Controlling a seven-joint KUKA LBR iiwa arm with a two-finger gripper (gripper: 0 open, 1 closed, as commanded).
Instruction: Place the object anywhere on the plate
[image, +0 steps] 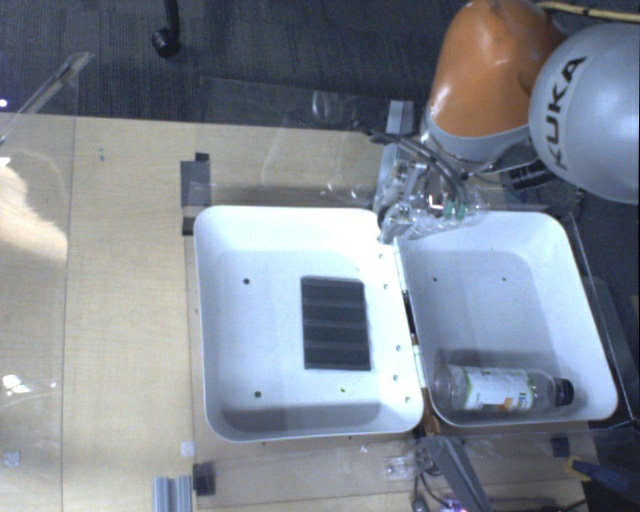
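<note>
A dark ridged rectangular plate (335, 322) lies flat in the middle of the left bin (230, 300). A clear bottle with a white label and a dark cap (505, 390) lies on its side along the near edge of the right bin (500, 270), cap pointing right. My gripper (408, 212) hangs over the far end of the wall between the two bins, well away from both the bottle and the plate. Nothing shows between its tips.
The grey and orange arm (520, 80) reaches in from the top right over the right bin's far edge. Black brackets (196, 180) sit at the left bin's far corner. A clear panel (40, 200) covers the wooden bench on the left.
</note>
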